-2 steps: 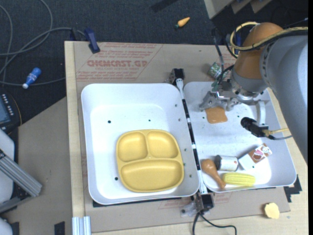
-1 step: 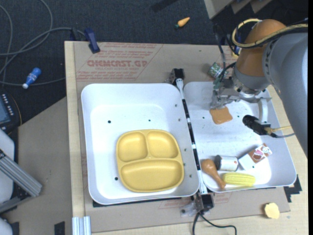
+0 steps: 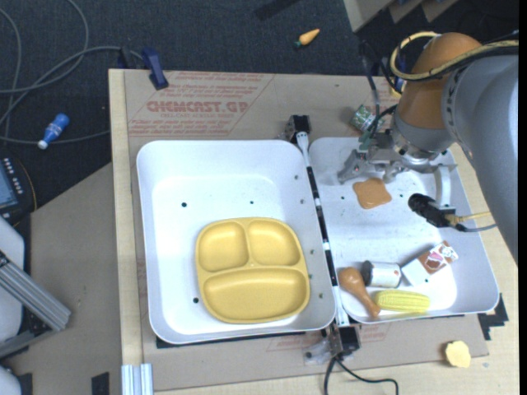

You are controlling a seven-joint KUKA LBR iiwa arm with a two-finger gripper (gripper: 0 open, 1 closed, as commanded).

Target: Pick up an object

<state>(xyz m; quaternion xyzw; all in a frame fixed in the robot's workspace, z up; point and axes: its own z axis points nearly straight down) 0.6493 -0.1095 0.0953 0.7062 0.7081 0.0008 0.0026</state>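
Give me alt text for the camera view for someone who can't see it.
A grey robot arm with an orange band reaches from the right, its claw low over a tan toast-like piece in the right bin, which also holds a toy corn cob and drumstick. The left bin holds a yellow divided plate.

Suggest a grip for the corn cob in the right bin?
Probably grip the corn cob across its middle, coming straight down. It lies flat, long axis left to right, so close across the narrow width. The drumstick and can crowd its upper left.

floor: dark carpet (image 3: 206, 15) | grey cables (image 3: 49, 52) | blue bottle (image 3: 54, 128) | brown bench board (image 3: 206, 101)
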